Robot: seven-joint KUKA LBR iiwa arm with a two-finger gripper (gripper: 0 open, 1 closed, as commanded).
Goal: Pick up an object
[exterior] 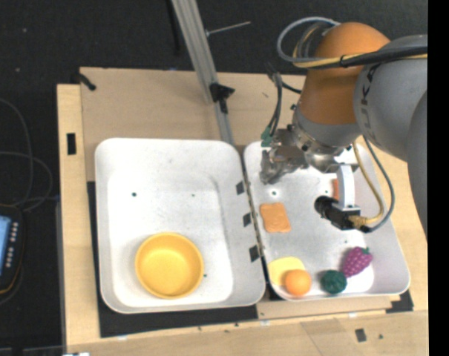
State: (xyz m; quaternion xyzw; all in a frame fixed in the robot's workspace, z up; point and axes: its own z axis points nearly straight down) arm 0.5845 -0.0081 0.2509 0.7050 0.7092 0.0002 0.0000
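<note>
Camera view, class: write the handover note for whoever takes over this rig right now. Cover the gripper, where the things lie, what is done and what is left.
Gripper: hangs over the far left part of the right bin, nothing visible between its fingers; open or shut cannot be told.
Right bin: orange cracker-like square just below the gripper; orange ball on a yellow piece, dark green item and purple grapes along the near edge.
Left bin: yellow bowl in the near part.
Done: nothing picked.
Left: grasp and lift one object; the square looks nearest.
</note>
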